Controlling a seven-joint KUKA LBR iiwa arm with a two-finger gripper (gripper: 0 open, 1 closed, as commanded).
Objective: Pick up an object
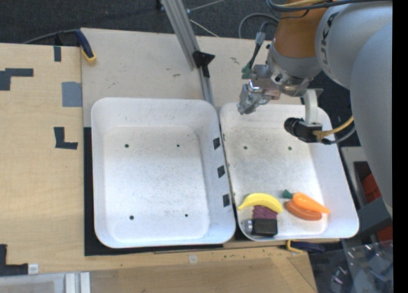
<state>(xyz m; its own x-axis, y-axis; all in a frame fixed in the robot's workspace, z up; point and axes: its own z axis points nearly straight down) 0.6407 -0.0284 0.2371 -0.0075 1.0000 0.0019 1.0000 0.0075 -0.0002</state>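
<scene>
Objects for picking sit bunched in the near corner of the right-hand shallow white plastic bin (319,158): a yellow toy banana (260,202), an orange toy carrot with a green tip (306,207), and a dark maroon and black block (264,221) touching the banana's underside. They likely lie there because the bin's curved wall gathers whatever slides toward it. The left-hand white bin (153,171) lies alongside on the wooden desk (38,158). The gripper (249,104) hangs over the far rim of the right-hand bin, well apart from the cluster, with nothing between its jaws; whether they stand open or closed I cannot tell. The arm's grey body with its orange band (306,24) leans in from the right, probably poised before a descent.
</scene>
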